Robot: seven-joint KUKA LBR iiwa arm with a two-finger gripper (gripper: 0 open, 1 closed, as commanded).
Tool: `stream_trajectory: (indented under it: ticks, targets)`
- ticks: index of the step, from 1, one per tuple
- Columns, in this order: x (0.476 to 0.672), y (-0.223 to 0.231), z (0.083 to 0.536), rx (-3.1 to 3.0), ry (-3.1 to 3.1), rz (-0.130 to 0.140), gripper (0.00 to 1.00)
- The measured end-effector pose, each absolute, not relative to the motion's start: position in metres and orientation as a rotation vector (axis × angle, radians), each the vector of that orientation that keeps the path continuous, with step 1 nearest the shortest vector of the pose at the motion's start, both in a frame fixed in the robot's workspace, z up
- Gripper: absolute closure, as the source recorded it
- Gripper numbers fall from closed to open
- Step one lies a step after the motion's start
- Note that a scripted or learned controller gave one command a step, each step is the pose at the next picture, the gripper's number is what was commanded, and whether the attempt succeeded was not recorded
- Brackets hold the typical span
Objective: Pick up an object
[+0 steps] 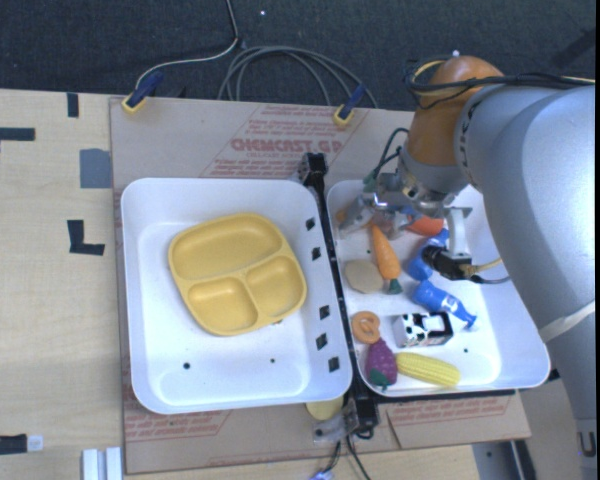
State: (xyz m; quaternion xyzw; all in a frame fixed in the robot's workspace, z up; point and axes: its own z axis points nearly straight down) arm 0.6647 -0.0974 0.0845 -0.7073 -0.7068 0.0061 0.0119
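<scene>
My gripper (373,211) hangs low over the back left corner of the right bin (510,353), under the orange band of the wrist. Just in front of it lies an orange carrot (384,253) with a green tip. A beige flat piece (360,275) rests beside the carrot. Further forward are a blue bottle (443,302), an orange ring (365,325), a black-and-white cow toy (423,330), a purple eggplant (381,362) and a yellow corn cob (427,370). An orange-red piece (426,226) lies partly under the wrist.
The left bin (140,268) holds a yellow divided plate (238,273). A black divider (325,268) runs between the bins. The grey arm covers the right bin's far right side. Cables loop behind the bins.
</scene>
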Motion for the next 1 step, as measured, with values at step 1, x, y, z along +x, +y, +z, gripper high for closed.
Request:
stream_trajectory:
  ticks: [1]
  targets:
    - [0.6643, -0.0956, 0.0845, -2.212, -2.205, 0.023, 0.0]
